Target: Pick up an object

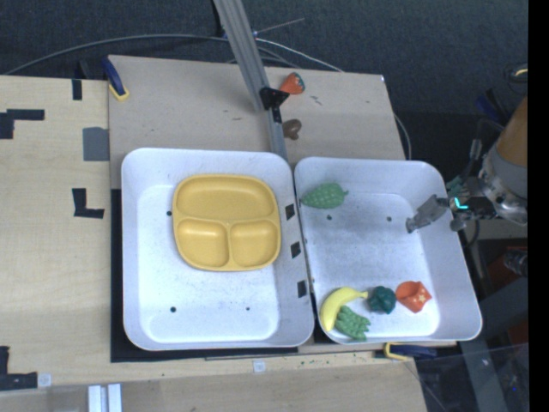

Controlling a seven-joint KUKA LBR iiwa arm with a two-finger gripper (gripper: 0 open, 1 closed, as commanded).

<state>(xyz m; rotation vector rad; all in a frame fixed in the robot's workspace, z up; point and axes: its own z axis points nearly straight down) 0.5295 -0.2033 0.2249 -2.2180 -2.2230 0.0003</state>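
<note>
Gripper [426, 214] over right bin's [452, 256] right wall; cannot tell its state. Orange toy [413, 296] lies nearest, toward the bin's front edge, beside teal piece [382, 299].

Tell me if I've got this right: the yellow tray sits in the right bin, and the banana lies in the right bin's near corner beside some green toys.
Not quite. The camera view shows the yellow tray in the left bin, not the right one. The rest holds: the banana lies in the right bin's near corner, beside the green toys.
</note>
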